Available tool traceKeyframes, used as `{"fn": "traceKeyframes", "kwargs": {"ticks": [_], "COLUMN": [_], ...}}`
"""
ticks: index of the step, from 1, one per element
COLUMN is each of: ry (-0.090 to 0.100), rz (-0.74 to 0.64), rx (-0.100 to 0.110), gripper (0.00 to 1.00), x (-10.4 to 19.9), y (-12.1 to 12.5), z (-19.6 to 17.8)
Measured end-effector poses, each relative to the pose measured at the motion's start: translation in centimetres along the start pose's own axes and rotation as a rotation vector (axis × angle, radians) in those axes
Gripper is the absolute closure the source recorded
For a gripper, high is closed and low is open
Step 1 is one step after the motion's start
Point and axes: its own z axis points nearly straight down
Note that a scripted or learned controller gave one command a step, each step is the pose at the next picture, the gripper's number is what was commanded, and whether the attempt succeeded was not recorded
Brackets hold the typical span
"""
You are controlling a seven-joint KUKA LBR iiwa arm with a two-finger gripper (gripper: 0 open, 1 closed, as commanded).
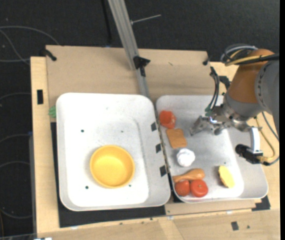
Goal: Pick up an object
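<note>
The metal two-finger gripper [206,126] hangs spread wide over bare floor in the right white plastic bin [242,188]. One round yellow bowl [112,166] sits alone in the left white plastic bin [77,109].

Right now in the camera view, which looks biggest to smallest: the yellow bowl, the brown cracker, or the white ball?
1. yellow bowl
2. brown cracker and white ball, which look too close in size to rank.

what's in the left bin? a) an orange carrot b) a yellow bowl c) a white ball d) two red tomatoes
b: the yellow bowl sits alone in the left bin, while the white ball, red tomatoes and orange carrot lie in the right bin.
</note>
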Motion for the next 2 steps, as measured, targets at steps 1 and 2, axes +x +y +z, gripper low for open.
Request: {"fn": "traceKeyframes", "kwargs": {"ticks": [1, 2], "ry": [0.000, 0.000], "rz": [0.003, 0.000], "rx": [-0.008, -0.011], "gripper": [1.00, 1.00], "x": [-0.1, -0.7], "y": [0.2, -0.2], "z": [-1.3, -7.5]}}
